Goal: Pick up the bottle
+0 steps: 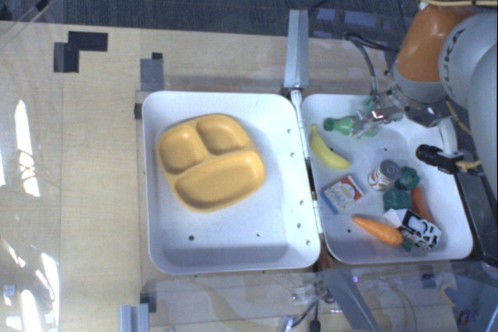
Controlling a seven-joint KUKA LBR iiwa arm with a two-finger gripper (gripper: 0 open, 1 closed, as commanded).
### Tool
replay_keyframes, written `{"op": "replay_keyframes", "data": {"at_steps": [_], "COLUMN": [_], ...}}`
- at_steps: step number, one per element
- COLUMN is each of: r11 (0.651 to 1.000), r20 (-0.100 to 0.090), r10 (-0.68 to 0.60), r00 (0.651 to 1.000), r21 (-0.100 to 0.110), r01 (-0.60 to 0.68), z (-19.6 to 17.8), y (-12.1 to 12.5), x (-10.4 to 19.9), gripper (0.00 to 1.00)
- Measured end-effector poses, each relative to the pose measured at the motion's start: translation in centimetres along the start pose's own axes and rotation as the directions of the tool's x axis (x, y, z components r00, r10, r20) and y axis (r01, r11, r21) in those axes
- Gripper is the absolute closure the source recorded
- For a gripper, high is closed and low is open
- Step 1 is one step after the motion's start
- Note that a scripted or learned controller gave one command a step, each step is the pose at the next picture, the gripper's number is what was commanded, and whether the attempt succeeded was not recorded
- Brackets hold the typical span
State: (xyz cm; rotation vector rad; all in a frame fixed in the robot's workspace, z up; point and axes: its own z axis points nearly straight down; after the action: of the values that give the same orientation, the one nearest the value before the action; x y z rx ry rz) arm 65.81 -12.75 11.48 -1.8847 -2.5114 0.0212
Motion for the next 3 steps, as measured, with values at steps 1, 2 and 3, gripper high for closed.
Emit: {"op": "replay_keyframes", "data": {"at_steps": [1, 2, 3], "r11": [1.0, 0.993, 0.993], "r20": [-0.004, 0.0, -0.001], "r10": [-0.007, -0.12, -0.119], "r00": [1.0, 0.993, 0.993], "r21": [-0.019, -0.019, -0.019], "r01": [0.007, 0.12, 0.119], "z": [-9.8, -16.6, -16.6], "y": [2.2, -8.2, -8.2], "x": [5.7, 1.8, 1.8], "gripper": [1.0, 1.0, 0.0]}}
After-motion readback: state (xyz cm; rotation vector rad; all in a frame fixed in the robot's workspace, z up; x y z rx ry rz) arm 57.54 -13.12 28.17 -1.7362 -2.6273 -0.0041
